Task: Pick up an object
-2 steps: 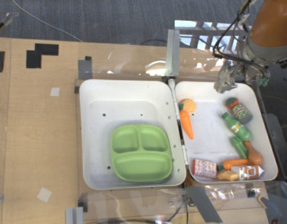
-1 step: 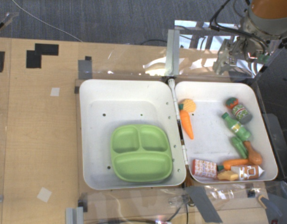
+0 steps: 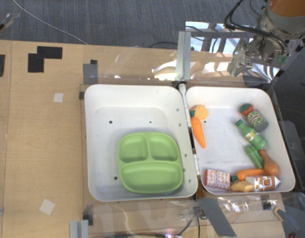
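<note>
The right bin (image 3: 226, 148) holds the loose toy foods. An orange carrot (image 3: 198, 132) lies by its left wall, below a small yellow-orange piece (image 3: 201, 112). A red-lidded jar (image 3: 254, 117), a green bottle (image 3: 252, 135) and a dark green vegetable (image 3: 254, 155) run down the right side. Along the front wall lie a red-and-white box (image 3: 217, 178), a second carrot (image 3: 250, 173), a brown drumstick (image 3: 269, 165) and a white bottle (image 3: 264, 183). My gripper (image 3: 245, 58) hangs beyond the bin's far right corner, above the bench, with nothing seen in it.
The left bin (image 3: 107, 108) carries a green divided plate (image 3: 150, 162) in its front half. A grey post (image 3: 183, 53) stands behind the seam between the bins. Shiny metal brackets and black cables sit at the back right near the arm.
</note>
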### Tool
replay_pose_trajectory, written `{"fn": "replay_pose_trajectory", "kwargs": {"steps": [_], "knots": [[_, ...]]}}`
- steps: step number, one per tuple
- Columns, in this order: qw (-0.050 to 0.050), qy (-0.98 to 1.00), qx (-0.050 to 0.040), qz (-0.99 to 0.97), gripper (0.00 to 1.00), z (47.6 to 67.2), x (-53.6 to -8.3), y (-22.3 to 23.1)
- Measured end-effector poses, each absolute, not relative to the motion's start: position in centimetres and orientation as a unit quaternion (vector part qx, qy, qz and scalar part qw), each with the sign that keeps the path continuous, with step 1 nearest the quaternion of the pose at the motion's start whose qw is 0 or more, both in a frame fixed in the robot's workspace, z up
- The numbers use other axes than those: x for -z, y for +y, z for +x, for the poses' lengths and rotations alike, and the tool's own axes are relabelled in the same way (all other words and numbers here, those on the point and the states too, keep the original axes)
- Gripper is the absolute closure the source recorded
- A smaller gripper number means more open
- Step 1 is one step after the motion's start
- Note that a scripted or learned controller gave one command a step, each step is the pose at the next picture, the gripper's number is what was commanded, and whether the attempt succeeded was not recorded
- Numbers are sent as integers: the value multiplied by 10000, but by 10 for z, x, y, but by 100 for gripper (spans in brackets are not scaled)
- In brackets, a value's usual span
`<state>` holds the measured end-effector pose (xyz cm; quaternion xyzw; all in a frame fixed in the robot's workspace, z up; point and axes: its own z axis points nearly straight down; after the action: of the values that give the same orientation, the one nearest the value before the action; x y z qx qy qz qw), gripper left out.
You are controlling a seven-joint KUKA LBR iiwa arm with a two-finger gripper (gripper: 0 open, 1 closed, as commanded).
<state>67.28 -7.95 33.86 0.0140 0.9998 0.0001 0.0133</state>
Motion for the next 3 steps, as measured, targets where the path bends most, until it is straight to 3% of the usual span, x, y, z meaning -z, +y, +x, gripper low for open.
{"fn": "replay_pose_trajectory", "kwargs": {"steps": [3], "knots": [[313,9995,4,103,100,678,-381,-77]]}}
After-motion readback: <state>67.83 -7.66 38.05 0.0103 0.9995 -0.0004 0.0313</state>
